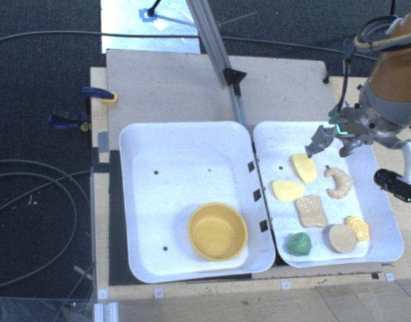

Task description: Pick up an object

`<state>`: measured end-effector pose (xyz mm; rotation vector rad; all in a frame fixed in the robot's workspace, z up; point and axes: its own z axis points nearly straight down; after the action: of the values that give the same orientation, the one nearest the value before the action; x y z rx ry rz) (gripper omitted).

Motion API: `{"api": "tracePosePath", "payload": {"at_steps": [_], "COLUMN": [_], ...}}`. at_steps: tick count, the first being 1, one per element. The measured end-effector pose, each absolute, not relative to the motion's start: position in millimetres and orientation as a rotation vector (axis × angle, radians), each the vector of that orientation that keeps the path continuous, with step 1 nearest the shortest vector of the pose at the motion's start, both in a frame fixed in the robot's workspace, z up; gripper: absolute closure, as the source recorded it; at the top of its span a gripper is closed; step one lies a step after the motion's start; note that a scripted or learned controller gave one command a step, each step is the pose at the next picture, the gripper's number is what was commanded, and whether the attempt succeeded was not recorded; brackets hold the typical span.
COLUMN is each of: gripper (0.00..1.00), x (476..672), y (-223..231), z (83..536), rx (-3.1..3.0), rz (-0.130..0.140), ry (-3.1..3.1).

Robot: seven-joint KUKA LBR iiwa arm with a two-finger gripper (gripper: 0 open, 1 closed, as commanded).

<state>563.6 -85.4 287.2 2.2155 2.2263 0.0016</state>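
Nearest the lens, low in the frame, sits a round yellow plastic bowl [217, 231] in the lower right part of the left shallow white bin [145, 180]. Beside it, the right shallow white bin [387, 237] carries a cluster of toy foods in its lower half: a pale yellow wedge [303, 168] highest up, a second pale yellow rounded piece [287, 190] below and left of it, a tan curled croissant-shaped piece [338, 182] to the right, a beige square cracker-like slab [311, 211] beneath those, a small green rounded lump [299, 243] near the bin's bottom edge, a tan round disc [341, 238] right of it, and a small yellow ridged corn-like piece [358, 228] touching the disc's upper right. Both bins rest on a light wooden desk [172, 86]. From the right of the frame the grey arm with its orange band [393, 72] reaches over the upper part of the right bin, and its pincer [334, 141] hangs with its two dark fingers apart and nothing between them, just above the wedge and the croissant-shaped piece.
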Motion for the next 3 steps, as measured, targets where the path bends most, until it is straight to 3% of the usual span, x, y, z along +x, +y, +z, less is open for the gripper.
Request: {"api": "tracePosePath", "payload": {"at_steps": [1,3], "gripper": [0.0,0.0], "x": [563.8,558.6], "y": [-85.4,-74.5], "z": [287.6,191.2], "rx": [2.215,2.223], "rz": [0.002,-0.002], "ry": [2.226,2.223]}}
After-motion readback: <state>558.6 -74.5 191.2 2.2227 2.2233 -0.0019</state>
